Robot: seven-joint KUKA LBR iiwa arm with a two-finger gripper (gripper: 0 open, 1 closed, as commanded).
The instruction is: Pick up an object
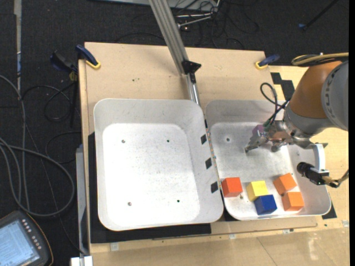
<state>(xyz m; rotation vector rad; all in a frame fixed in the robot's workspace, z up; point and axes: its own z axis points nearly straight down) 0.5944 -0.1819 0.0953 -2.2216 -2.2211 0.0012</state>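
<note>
Several small blocks lie along the near side of the right bin [233, 132]: an orange block [232, 186] at its near-left, a yellow block [257, 190], a blue block [265, 204] in front of the yellow one, and two orange blocks [285, 183] [293, 201] at the near right. My gripper [259, 140] hangs over the middle of the right bin, beyond the blocks and apart from them. The wrist hides its fingertips.
The left bin [147, 162] sits beside the right one on the wooden bench. A slanted metal pole [169, 29] reaches down to the gap between the bins. Clamps sit at the bench's far corners. Cables lie on the dark floor to the left.
</note>
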